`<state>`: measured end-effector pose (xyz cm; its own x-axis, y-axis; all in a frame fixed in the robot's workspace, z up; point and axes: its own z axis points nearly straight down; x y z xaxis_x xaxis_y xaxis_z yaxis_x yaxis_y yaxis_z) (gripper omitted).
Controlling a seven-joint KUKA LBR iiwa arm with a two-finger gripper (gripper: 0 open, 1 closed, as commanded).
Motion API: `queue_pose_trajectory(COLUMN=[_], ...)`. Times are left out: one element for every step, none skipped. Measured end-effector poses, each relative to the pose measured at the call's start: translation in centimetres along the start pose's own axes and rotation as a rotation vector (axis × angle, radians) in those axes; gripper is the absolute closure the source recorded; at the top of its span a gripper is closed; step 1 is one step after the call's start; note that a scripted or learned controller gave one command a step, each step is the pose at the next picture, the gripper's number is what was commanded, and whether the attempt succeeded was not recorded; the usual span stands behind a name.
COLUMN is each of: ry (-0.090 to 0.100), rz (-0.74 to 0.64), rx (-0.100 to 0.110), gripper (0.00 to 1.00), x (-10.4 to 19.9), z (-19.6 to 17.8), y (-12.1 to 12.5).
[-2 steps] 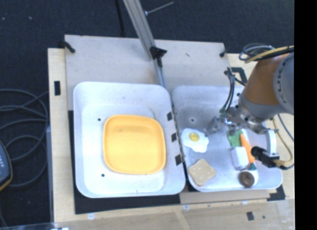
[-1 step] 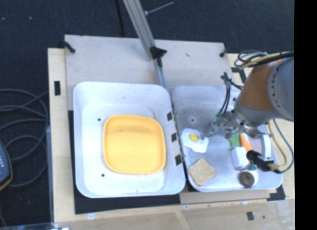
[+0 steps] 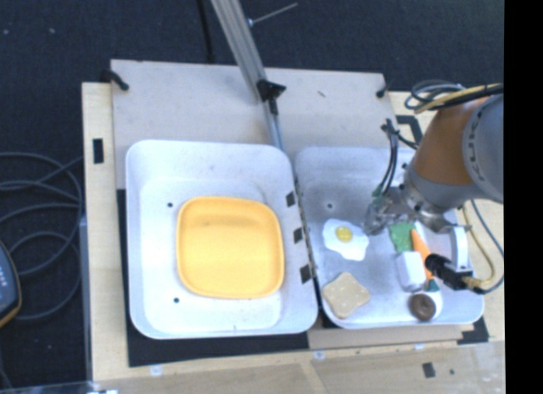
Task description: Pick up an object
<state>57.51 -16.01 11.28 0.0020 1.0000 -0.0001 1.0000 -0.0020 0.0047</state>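
Nearest you, along the front edge of the right bin [image 3: 335, 171]: toast slice [image 3: 345, 294] at the front left, brown chocolate donut [image 3: 422, 305] at the front right; both well clear of each other and easy targets; white block [image 3: 411, 268] sits just behind the donut, with an orange carrot-like stick [image 3: 422, 246] and a green piece [image 3: 400, 237] bunched against it; fried egg [image 3: 345, 239] lies just left of that cluster, flat on the bin floor.

Gripper [image 3: 382, 216] hangs over the middle of the right bin, just beside the egg and the green piece; you can't tell how far the hand is open from this angle, and nothing is visibly in it.

Risks: egg is thin and flat, so the tips will likely skid over it or pinch nothing; the crowded right-hand cluster invites a double grab or a knock that scatters pieces; cables off the wrist hang near the bin's right rim and could snag.

Left bin [image 3: 153, 171] further over holds a yellow plate [image 3: 230, 245]; not in play.

Far side: slanted metal pole [image 3: 240, 36] over the bench's rear; no conflict.
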Motion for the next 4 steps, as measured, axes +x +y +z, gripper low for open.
queue_pose_trajectory(ry=[0.000, -0.001, 0.000, 0.001], rz=[-0.002, -0.002, -0.002, -0.005], rx=[0.000, -0.002, 0.003, 0.004], gripper=[1.00, 1.00, 1.00, 1.00], x=[0.7, 0.4, 0.3, 5.7], z=[-4.6, -10.9, -12.1, -11.2], y=[0.0, 0.2, 0.2, 1.1])
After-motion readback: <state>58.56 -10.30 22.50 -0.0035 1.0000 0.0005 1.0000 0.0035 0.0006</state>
